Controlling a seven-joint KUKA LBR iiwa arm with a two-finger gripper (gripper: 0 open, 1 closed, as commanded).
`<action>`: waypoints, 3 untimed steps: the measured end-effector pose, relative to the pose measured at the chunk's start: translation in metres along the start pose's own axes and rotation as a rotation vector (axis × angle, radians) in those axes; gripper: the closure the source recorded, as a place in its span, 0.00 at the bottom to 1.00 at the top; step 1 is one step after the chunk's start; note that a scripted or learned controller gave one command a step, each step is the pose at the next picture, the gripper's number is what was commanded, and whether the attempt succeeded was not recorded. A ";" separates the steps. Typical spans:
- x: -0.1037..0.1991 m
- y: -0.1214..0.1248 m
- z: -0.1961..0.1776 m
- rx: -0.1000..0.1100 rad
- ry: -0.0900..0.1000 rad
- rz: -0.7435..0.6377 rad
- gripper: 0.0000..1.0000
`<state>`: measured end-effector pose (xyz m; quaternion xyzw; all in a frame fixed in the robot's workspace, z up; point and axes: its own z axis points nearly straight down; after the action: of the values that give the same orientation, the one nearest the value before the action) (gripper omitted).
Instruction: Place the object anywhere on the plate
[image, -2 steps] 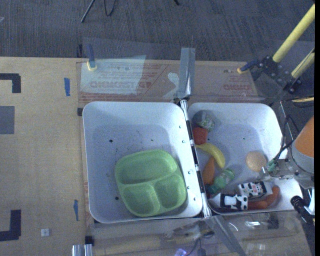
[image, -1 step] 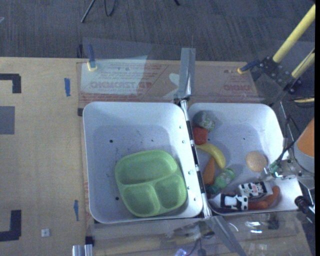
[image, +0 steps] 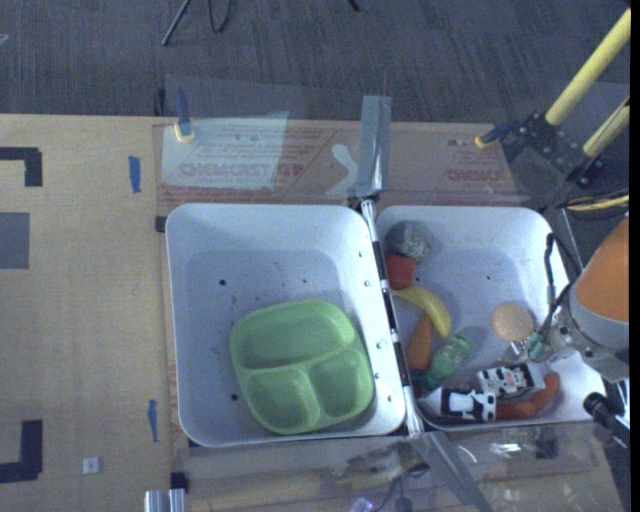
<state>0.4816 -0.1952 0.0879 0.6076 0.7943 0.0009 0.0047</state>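
A green divided plate lies in the left bin, toward its front. The right bin holds the loose objects: a yellow banana, an orange carrot-like piece, a green bottle, a round tan disc, a red and grey item, two black-and-white cow-patterned pieces and a red sausage shape. My gripper hangs low at the right side of the right bin, just right of the tan disc and above the cow-patterned pieces. Nothing visible is held in it.
The arm's orange band sits over the right bin's right wall. A metal divider separates the bins. Yellow bars stand at the back right. A clear sheet lies behind the left bin.
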 end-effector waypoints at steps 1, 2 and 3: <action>0.013 0.005 0.000 -0.002 -0.001 -0.234 1.00; -0.028 -0.006 0.000 -0.004 -0.002 -0.391 1.00; 0.000 0.002 0.000 -0.004 -0.002 -0.411 1.00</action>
<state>0.4832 -0.1946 0.0884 0.4328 0.9014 0.0007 0.0066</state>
